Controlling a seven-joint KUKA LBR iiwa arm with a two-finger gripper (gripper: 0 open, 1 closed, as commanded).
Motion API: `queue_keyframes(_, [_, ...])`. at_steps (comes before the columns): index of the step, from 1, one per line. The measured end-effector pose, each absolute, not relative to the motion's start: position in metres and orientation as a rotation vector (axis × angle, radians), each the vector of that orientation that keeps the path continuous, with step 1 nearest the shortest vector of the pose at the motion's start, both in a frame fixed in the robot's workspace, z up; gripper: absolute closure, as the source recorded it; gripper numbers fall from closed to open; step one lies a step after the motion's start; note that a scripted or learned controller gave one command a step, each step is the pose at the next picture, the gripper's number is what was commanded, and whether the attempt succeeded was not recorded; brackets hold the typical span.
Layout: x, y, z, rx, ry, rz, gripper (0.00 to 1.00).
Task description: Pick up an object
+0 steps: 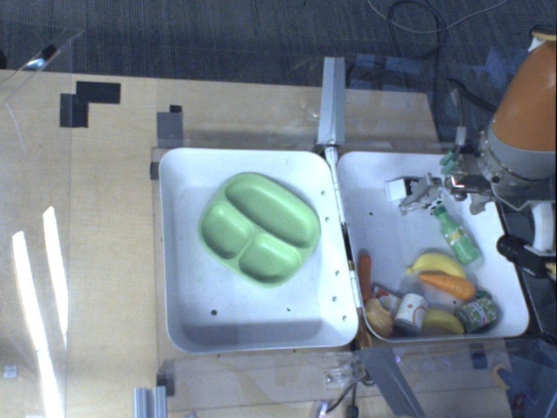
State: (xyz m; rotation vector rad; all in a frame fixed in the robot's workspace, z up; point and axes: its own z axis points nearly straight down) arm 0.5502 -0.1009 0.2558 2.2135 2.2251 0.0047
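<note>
The claw [424,192] hung over the upper middle of the right bin [376,233], reaching in from the right on the grey arm [522,138] with its orange band. Its fingers were too small and blurred to read, so whether they stood spread or pressed together could not be told; nothing showed between them.

Just below and to the right of the claw lay a green bottle [456,236], tilted, its cap end toward the claw. Touching or apart from the fingers: can't tell. Further below the claw, a yellow banana [435,263] and an orange carrot [449,284] lay together, the carrot just under the banana. Below those, along the bin's near wall, sat a small white can [411,312], a second yellow fruit [442,322] and a dark green can [478,313] in a row. Below-left of the claw, a thin red-brown item [365,268] lay by the bin's left wall, and a tan item [378,317] sat in the near-left corner.

Well to the left of the claw, the left bin [183,259] held a green divided plate [258,227] with three compartments.
</note>
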Motion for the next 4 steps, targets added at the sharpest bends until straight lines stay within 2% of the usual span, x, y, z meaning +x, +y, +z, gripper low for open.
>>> queue_keyframes(1, [0.542,-0.165,0.245,2.093,2.336,0.004,0.00])
queue_keyframes(2, [0.536,-0.206,0.165,2.074,2.354,0.003,0.00])
queue_keyframes(3, [0.509,-0.199,0.088,1.959,2.452,0.018,0.00])
queue_keyframes(4, [0.512,-0.201,0.101,1.955,2.444,0.020,1.00])
